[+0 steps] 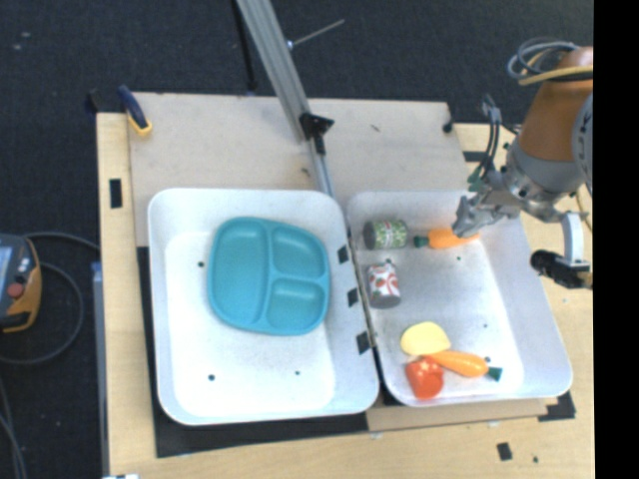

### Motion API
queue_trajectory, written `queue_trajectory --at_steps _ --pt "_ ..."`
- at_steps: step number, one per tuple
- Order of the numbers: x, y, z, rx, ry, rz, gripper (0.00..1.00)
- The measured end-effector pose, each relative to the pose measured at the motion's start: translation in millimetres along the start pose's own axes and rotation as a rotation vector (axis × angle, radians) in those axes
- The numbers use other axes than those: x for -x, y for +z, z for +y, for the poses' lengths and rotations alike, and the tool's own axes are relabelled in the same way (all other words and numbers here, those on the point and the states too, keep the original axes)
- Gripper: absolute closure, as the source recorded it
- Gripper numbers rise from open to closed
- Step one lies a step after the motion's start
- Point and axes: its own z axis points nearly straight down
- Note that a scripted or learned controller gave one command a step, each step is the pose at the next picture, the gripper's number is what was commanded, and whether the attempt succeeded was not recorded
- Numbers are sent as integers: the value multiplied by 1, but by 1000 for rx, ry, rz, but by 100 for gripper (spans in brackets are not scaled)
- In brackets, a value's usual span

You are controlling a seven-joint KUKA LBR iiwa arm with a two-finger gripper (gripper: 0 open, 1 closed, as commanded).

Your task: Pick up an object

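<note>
Gripper low over the small orange carrot at the far edge of the right bin

Gripper point(471, 215) position is what you should check first: it sits low at the far edge of the shallow white right-hand bin point(529, 297), right at the small orange toy carrot with a green tip point(445, 237). You cannot tell from this slanted view whether it is clenched, released or has anything in it, because the wrist body covers the tips.

Just beside the carrot, toward the bin's far left corner, lies a small green can on its side point(386, 234). A silver-and-red can point(383, 282) sits near the left edge. Along the near edge you have a yellow lemon-like piece point(424, 338), a red pepper-like piece point(424, 377) and a longer orange carrot point(462, 363), clustered and touching. The left-hand white bin point(180, 377) carries a teal sectioned plastic plate point(270, 274).

Watch for these risks:
- The carrot is slim and tapered, so an off-centre close would likely squirt it out sideways.
- It lies close to the bin's far wall; a descent slightly too far back could catch the rim instead.
- A sideways shove may roll the carrot into the green can, which would itself roll away.
- A lift may well come up with nothing, so confirm the carrot rises before you count it.
</note>
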Motion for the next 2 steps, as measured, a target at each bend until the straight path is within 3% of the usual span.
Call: queue_trajectory --at_steps 2 --pt "2 -109 8 0 -8 0 100"
